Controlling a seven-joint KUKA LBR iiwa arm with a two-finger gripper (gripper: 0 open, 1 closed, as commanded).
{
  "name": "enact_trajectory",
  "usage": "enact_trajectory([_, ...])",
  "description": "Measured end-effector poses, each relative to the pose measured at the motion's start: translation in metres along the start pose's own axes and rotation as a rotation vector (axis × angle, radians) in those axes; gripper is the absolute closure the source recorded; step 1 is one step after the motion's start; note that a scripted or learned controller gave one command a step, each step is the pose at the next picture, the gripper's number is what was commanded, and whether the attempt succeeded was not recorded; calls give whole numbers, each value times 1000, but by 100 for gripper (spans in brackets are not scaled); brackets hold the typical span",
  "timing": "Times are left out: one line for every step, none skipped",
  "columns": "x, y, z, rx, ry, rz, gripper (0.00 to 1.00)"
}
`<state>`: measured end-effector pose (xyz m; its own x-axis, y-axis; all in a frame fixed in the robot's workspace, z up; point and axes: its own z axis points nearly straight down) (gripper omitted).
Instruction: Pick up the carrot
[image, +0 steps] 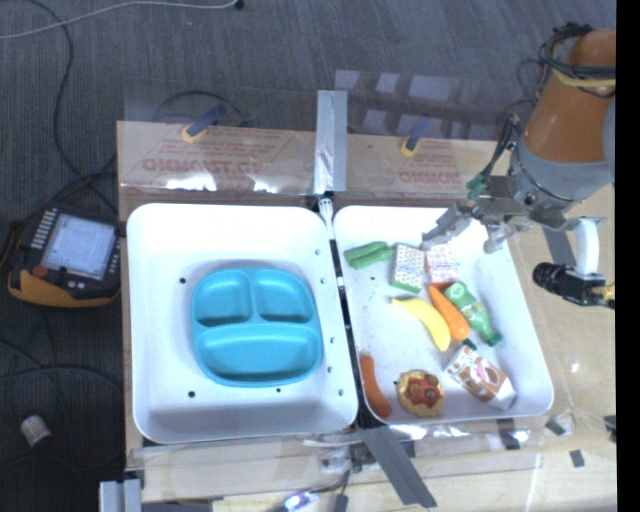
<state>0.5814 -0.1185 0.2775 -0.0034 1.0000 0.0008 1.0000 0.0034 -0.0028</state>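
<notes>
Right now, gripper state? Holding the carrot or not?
Gripper: open, holding nothing, above the right bin's far edge. Carrot lies in that bin, untouched.

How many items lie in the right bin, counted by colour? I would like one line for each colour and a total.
Right bin, counted by main colour:
Green: 2 (green piece, green bottle)
Orange: 2 (carrot, sausage)
Yellow: 1 (banana)
White, printed packets: 3 (packet, packet, packet)
Red and yellow: 1 (round item)
Total: 9
</notes>
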Motion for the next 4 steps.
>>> enact_trajectory([-61,-31,122,-1,0,-133,0])
enact_trajectory([-66,-15,188,-15,-7,-212,0])
enact_trajectory([-84,-82,186,-20,0,-66,0])
enact_trajectory([-57,-93,187,-20,-11,-115,0])
